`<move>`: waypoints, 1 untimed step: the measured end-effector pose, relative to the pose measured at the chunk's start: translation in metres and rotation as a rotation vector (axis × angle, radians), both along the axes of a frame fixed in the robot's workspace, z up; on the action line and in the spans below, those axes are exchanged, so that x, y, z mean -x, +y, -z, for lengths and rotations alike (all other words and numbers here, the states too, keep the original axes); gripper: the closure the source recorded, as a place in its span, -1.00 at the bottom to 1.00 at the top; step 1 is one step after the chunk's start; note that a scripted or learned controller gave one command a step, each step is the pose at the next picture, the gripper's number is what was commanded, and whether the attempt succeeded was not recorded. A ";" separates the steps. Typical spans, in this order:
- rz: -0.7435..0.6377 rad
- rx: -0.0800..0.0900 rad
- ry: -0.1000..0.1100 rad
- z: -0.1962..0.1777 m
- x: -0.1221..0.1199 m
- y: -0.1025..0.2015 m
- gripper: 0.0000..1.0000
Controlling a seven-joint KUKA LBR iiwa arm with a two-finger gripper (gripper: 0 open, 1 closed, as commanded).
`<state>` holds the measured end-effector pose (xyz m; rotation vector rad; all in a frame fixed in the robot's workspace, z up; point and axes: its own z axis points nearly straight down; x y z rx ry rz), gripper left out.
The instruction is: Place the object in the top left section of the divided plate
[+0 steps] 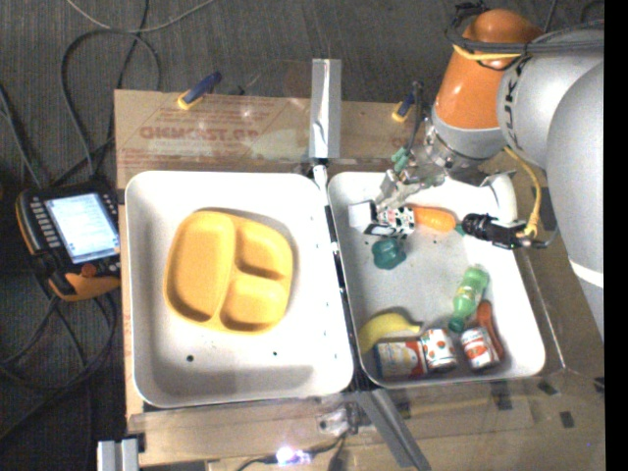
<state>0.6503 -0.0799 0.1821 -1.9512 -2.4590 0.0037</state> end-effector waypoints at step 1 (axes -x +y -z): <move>0.069 0.003 -0.035 0.052 -0.020 -0.024 1.00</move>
